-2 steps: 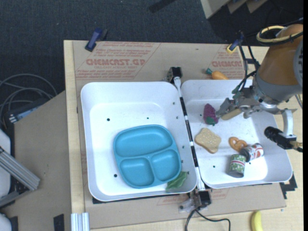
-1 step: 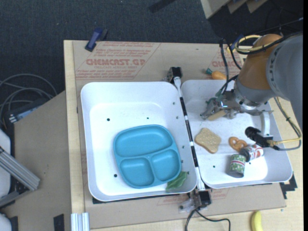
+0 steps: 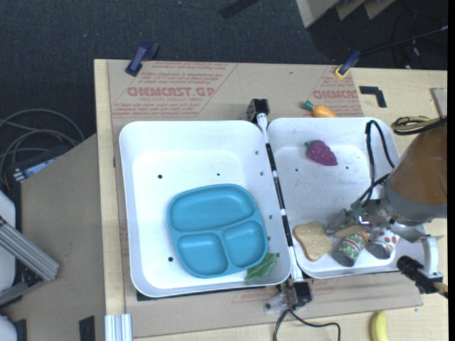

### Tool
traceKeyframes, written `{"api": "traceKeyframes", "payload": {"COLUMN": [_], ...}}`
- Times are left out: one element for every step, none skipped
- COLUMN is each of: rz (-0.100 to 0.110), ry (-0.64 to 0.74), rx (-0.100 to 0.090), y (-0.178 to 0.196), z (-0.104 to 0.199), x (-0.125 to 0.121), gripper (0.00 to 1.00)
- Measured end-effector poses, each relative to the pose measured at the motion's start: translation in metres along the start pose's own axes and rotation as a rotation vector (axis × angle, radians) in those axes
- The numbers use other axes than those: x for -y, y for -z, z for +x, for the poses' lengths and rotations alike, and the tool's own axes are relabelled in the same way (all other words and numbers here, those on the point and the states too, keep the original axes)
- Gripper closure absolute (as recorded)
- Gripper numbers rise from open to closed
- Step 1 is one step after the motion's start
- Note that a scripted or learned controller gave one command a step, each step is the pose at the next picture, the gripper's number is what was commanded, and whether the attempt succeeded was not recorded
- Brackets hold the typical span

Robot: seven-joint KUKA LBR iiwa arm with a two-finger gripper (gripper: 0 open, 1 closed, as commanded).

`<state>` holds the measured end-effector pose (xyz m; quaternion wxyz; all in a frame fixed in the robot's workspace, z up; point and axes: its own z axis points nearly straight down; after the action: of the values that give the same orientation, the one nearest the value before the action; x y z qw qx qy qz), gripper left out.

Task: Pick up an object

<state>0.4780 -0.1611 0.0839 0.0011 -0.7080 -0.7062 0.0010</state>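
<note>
The reach is judged under way, the gripper (image 3: 355, 222) lowered at the frame's lower right over a can (image 3: 348, 249) beside a toast (image 3: 313, 239); its jaw state cannot be told; next, a centred closing is called for.

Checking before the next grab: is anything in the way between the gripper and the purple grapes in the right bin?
Nothing visible blocks that path. The gripper sits low in the right bin among the can and toast; the grapes lie apart near the far wall, with bare bin floor between.
</note>
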Motion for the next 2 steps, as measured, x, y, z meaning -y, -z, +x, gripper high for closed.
{"api": "traceKeyframes", "payload": {"rz": [-0.003, -0.004], "ry": [0.001, 0.005], "rx": [0.000, -0.001], "y": [0.010, 0.101], "z": [0.001, 0.082], "x": [-0.001, -0.003], "gripper": [1.00, 1.00]}}
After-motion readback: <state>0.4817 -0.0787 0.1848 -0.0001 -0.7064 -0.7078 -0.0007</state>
